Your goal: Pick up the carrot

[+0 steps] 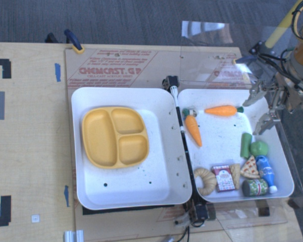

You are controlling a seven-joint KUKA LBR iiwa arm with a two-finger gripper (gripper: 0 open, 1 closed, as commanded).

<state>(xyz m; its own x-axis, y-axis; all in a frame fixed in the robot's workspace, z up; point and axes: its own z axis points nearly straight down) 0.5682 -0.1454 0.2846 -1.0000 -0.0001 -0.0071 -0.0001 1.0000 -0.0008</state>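
Two orange carrots lie in the right bin (232, 198). One carrot (221, 111) lies flat near the bin's far wall, with its green top pointing right. The other carrot (193, 129) lies at a slant along the bin's left wall, green top at its far end. My gripper (254, 116) hangs over the bin's right side, just right of the flat carrot's green top. It is open, and nothing is between its fingers.
The right bin's near-right part holds a green vegetable (252, 146), a pizza slice (250, 167), a blue bottle (265, 169), a green can (255, 187), a red box (223, 178) and a pretzel (205, 179). A yellow divided plate (115, 136) sits in the left bin (156, 183).
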